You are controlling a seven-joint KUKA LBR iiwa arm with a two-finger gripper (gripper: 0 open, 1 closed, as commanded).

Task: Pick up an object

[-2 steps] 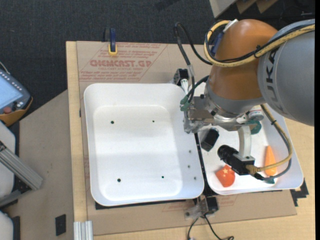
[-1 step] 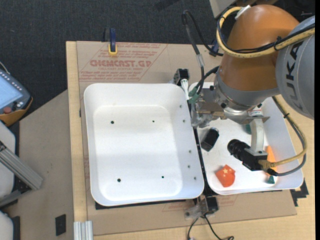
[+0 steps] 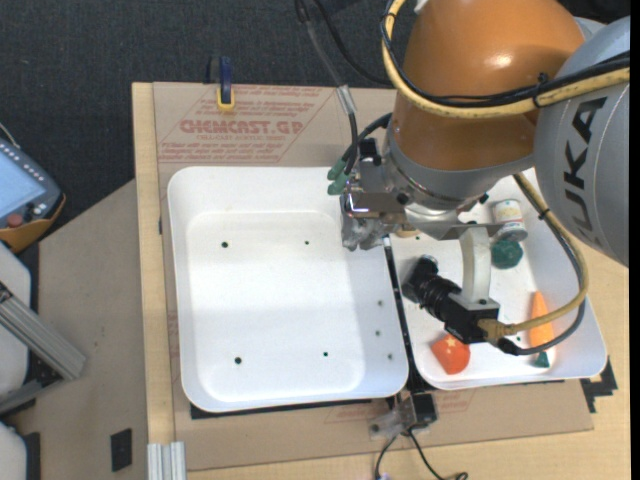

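Observation:
The right bin (image 3: 585, 340) holds several small objects. A red-orange piece (image 3: 451, 354) lies near its front edge. Further right are an orange carrot-like stick (image 3: 540, 318) and a small teal bit (image 3: 541, 360). At the right side sit a dark green round thing (image 3: 507, 253) and a small pale bottle (image 3: 506, 211). My gripper (image 3: 358, 228) hangs over the back of the wall between the two bins, apart from all of these objects. The bulky wrist hides much of the right bin's back part.
The left bin (image 3: 200, 298) is a white tray with a few dark dots on its floor. Both bins rest on a brown cardboard sheet (image 3: 240, 118). A blue and yellow clamp (image 3: 225, 81) stands at its back edge.

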